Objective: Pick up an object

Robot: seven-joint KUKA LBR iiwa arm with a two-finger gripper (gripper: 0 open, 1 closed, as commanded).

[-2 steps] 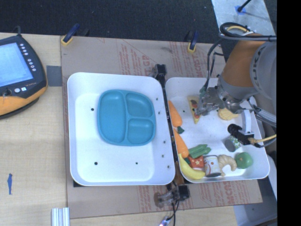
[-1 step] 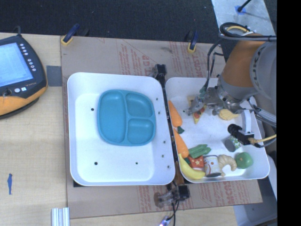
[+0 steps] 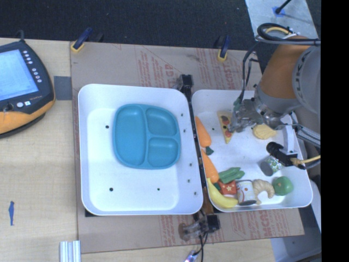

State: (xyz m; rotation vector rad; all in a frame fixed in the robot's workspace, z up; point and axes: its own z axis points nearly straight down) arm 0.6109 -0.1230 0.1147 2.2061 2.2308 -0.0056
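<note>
Orange and black, a control pendant [image 3: 22, 89] lies at the far left edge of the frame on the pale wooden bench [image 3: 38, 168], well apart from both bins. Right of it, a sheet of brown cardboard [image 3: 131, 64] lies under the bins, pinned at its top edge by two clamps. The left bin [image 3: 95, 195] sits at the frame's centre left; a blue divided plate [image 3: 146, 136] lies in its upper middle, leaving bare white floor along the bin's left wall and across its lower part.

The right bin [image 3: 210, 100] touches the left bin along a shared middle rim. Two carrots [image 3: 203, 134] lie along its left wall, one above the other. The toys crowd the lower edge: a banana [image 3: 220, 197], green pods [image 3: 231, 174], a small can [image 3: 247, 192], a tan piece [image 3: 263, 186] and a green ball [image 3: 282, 186]. The middle of the bin floor is bare.

A pizza slice [image 3: 224, 125] lies in the upper left of the right bin, its tip pointing down the frame. The gripper [image 3: 240, 121] hangs just beside it on the right, low over the bin floor, and whether it touches the slice cannot be told. Whether its fingers are spread or closed cannot be told either. A yellow chip-like piece [image 3: 264, 131] lies just right of the gripper, and the grey arm [image 3: 283, 75] with its orange band fills the upper right.
</note>
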